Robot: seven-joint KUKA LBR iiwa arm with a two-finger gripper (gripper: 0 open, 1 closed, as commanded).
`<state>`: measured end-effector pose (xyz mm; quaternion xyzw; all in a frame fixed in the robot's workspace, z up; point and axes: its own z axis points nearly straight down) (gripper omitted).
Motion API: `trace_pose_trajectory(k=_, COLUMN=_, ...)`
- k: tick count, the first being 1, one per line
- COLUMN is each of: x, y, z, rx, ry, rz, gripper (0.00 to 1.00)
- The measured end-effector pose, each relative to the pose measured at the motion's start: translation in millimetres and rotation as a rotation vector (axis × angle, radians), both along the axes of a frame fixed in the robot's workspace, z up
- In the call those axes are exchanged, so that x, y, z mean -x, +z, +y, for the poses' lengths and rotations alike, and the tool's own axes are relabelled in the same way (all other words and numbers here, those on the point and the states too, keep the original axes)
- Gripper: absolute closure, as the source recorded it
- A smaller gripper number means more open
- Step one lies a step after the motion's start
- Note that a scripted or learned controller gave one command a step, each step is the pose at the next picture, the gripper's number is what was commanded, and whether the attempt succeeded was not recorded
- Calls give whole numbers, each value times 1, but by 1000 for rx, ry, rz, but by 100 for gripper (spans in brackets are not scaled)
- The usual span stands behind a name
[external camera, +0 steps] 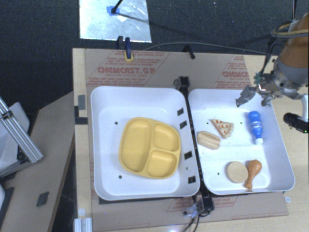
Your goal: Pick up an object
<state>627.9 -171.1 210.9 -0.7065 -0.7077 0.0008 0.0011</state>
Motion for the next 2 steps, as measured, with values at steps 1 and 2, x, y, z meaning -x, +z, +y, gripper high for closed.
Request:
trace_pose_trajectory(k=1, x=-9, y=-46, z=-1, rx=0, ry=2, rz=-2, gripper=0)
trace_pose_trajectory(k=2, x=-13, y=-104, z=-8, rx=1, ry=0, rz=-1, gripper=0)
